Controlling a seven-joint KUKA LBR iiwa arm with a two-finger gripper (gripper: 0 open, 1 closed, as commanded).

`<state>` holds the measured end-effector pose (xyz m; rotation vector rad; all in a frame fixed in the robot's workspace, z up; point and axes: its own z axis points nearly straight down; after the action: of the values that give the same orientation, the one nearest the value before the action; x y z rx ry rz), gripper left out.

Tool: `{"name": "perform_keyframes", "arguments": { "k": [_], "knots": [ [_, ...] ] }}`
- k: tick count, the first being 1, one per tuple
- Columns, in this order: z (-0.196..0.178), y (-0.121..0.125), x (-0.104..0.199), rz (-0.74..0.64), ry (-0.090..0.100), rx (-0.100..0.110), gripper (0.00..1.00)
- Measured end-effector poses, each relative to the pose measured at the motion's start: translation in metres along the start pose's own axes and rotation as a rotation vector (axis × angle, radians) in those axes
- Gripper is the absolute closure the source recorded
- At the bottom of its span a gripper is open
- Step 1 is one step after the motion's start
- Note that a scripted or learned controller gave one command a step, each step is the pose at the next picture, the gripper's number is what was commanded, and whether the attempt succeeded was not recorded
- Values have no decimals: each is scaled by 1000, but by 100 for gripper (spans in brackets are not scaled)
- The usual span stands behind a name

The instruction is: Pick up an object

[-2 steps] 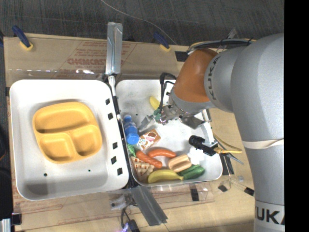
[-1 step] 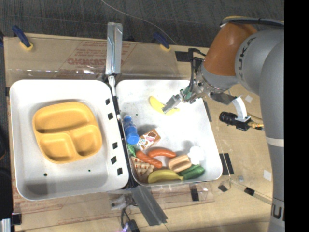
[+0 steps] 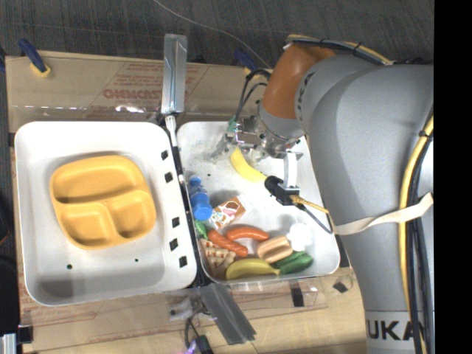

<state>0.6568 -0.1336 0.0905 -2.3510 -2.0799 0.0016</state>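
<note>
Near rim of right white bin (image 3: 324,231): toy-food heap. Behind it, curved yellow plastic banana (image 3: 246,167) on bin floor, just under tool (image 3: 254,140). Tool opening: cannot tell. Banana likely light, stiff, slick; grip mid-body, across narrow width.

Dark ribbed floor (image 3: 88,9) behind a cardboard-lined bench (image 3: 88,87).

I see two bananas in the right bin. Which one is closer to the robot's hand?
The upper banana, lying right below the gripper. The other banana lies at the bin's bottom edge, among the toy food.
</note>
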Motion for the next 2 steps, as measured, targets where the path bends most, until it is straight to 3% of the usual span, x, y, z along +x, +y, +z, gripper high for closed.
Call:
{"name": "perform_keyframes", "arguments": {
  "k": [1,2],
  "knots": [
    [-1,-3,15,-78,0,3,0],
    [-11,-3,15,-83,0,4,100]
  ]
}}
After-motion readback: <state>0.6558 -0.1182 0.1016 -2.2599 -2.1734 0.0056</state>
